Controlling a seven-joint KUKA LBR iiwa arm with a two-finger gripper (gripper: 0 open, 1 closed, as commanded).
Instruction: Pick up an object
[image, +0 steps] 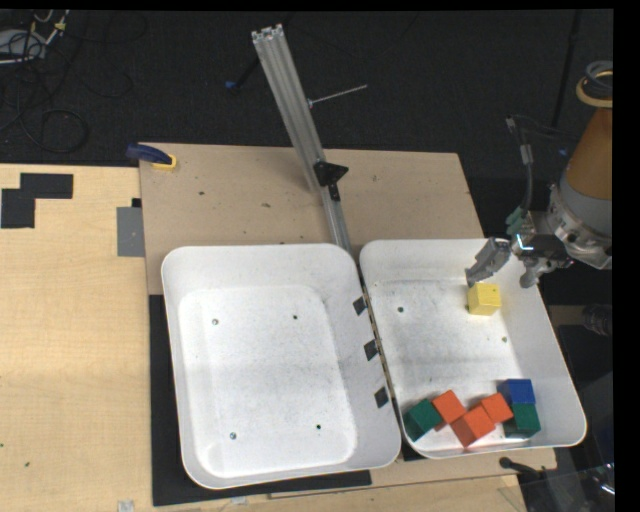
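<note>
— Gripper first: how does it stand?

— It hangs over the far right part of the right bin, reaching in from the right. One grey finger slants down to the left and a darker one sits well to its right, so the fingers look spread apart, with nothing between them.

— And the yellow cube?

— It lies on the floor of the right bin, just below the left finger's tip – so close that I cannot tell whether they touch. It is not held. It is a cube, so it has no real long axis; its faces sit nearly square to the bin's walls, turned only a little.

— What else is in that bin?

— A cluster at the near right corner, well apart from the yellow cube: a green block, an orange block beside it, another orange block, a third, a blue block and a dark green one under it, all packed together and touching.

— Beyond that?

— The left bin lies alongside, joined by small black clips. An aluminium rail rises at a slant from behind the bins, over the wooden bench. The arm's orange band shows at the right edge.
</note>
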